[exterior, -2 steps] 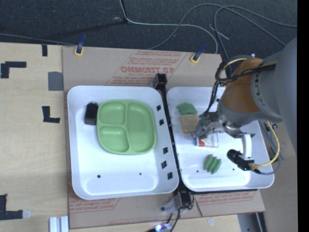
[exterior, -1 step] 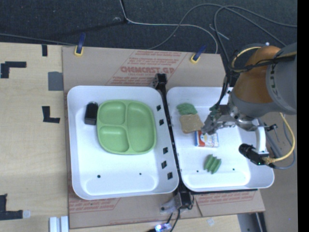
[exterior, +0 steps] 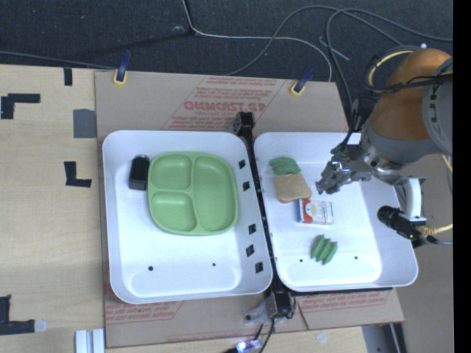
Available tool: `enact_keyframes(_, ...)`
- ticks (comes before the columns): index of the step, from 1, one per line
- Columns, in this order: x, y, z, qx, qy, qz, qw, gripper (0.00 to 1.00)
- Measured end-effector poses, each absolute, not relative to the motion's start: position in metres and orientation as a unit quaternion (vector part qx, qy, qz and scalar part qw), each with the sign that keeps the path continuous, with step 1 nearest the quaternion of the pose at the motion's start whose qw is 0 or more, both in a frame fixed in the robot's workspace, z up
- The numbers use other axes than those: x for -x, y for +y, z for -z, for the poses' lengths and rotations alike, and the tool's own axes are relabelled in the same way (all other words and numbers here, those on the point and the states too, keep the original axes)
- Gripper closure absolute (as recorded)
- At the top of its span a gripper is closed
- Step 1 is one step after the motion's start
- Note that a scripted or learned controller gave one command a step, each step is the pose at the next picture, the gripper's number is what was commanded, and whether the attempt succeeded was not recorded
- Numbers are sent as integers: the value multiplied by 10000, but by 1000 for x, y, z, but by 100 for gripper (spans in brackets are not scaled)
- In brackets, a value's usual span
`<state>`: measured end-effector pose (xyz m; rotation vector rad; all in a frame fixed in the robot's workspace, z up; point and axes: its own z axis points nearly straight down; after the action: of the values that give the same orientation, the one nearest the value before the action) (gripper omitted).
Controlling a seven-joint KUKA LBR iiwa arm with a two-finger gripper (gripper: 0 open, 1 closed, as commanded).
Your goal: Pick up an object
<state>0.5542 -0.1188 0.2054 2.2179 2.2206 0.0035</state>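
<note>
We see the gripper point(exterior: 329, 183) hovering over the right bin point(exterior: 368, 267), just above the small carton point(exterior: 316, 212); whether its jaws are apart, we cannot tell. The tan bread slice point(exterior: 291, 188) lies beside it.

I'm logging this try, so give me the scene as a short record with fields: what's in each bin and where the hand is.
left bin: green divided plate; small black object at the plate's left edge
right bin: green leafy piece, tan bread slice, small red, white and blue carton, green pods
hand: above the right bin, right of the bread slice, nothing visibly held
</note>
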Motion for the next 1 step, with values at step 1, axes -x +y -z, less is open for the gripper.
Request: enact_keyframes(1,-565,-55,-206,-7043,7099,-5,-12,100)
